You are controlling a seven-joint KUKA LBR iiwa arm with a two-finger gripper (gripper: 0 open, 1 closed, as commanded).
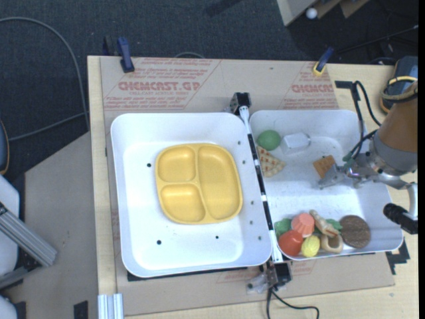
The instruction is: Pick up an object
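Yellow and three-sectioned, a plate lies in the middle of the left bin. In the right bin, a green ball and a waffle-patterned wedge sit at about ten o'clock, with a pale translucent block just beside the ball. A small orange-brown piece lies near the centre, touching or just beside the tool, which reaches in from three o'clock; whether it is open or gripping anything cannot be told. A heap of toy food crowds the six o'clock edge. The tabletop is printed cardboard held by clamps; dark carpet lies beyond.
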